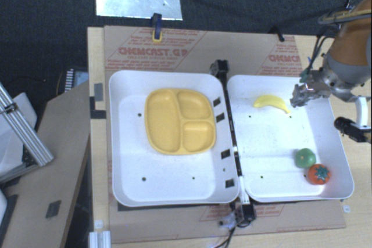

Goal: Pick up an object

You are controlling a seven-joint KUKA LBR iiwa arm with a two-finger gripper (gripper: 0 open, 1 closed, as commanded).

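bins sit side by side on the bench, and the left bin (125, 142) carries a yellow divided tray (179, 121) lying flat near its middle, three compartments up, nothing in them that i can make out. across the divider, the right bin (273, 183) holds the candidates for a pick: a banana (271, 103) near its far edge, then a green round fruit (304, 157) and an orange-red one (318, 173) touching or nearly touching each other by the near right corner. farther right, the gripper (300, 96) hangs at the bin's far right side, just beside the banana's right tip; whether it is apart or together is not something this view lets me tell, and nothing is visibly held.

judging from this, the banana is the nearest target. the risk is a descent that lands on its thin curved tip instead of its body, which could flick it aside or let it slip out. going for the two round fruits instead risks nudging one into the other, or rolling both against the bin wall.
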